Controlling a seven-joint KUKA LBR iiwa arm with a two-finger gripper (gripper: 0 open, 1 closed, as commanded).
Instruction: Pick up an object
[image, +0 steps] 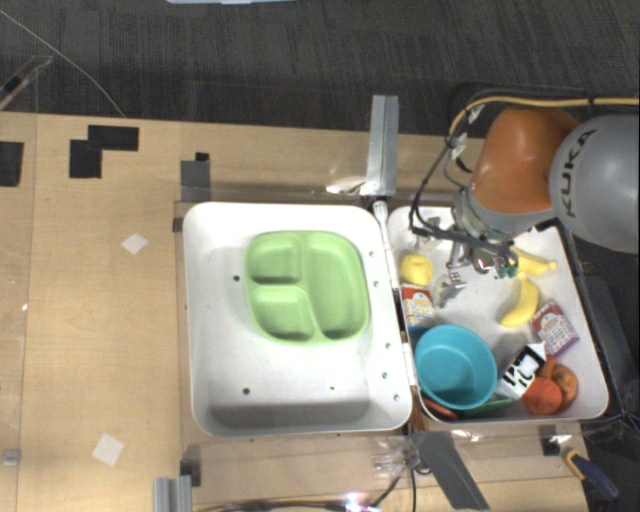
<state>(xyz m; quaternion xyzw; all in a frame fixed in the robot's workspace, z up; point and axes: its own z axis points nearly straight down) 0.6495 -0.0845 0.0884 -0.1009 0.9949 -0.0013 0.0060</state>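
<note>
Camera view | green tray (305, 285) sits in left bin (215, 400) | right bin (590, 395): lemon (416, 269) just left of pincer (468, 268), blue bowl (455, 365) below it, banana (520, 303) lower right, long axis near-vertical | pincer hovers low among them; grip state cannot be told.

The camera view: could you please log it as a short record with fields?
left bin: holds a green tray
right bin: lemon, two bananas, blue bowl, packets, orange fruit
arm: over the right bin's far end
gripper: low, between lemon and bananas
grasp: nothing seen between the fingers
</note>
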